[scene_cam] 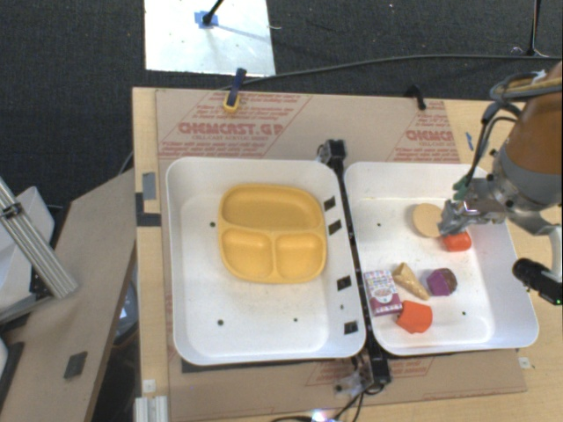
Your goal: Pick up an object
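Two shallow white bins sit side by side on a cardboard-covered bench. The left bin (pixel 189 236) carries a yellow divided plate (pixel 271 233), three compartments, lying flat about mid-bin. The right bin (pixel 501 323) carries the loose items. The arm (pixel 532 152) comes in from the right, orange band above the wrist, and the gripper (pixel 457 218) is low over the right side of the right bin, toward its far half. A small orange-red piece (pixel 457 241) lies directly under the fingertips, touching or just short of them; cannot tell which from this angle, and cannot tell whether the fingers are apart or closed, since the gripper body hides them. The piece appears to rest on the bin floor, not lifted. Just left of the gripper, touching or nearly so, a tan round disc (pixel 425 220) lies flat. Nearer in the same bin, well apart from the gripper: a tan cone-shaped piece (pixel 407 279), tilted, point toward far left; just right of it a purple lump (pixel 442 280); left of the cone a small pink-and-white box (pixel 382 290) close to the bin's left wall; and nearest of all an orange block (pixel 415 316), just beside the box's near right corner. A black cable runs across the dark floor beyond the bench.
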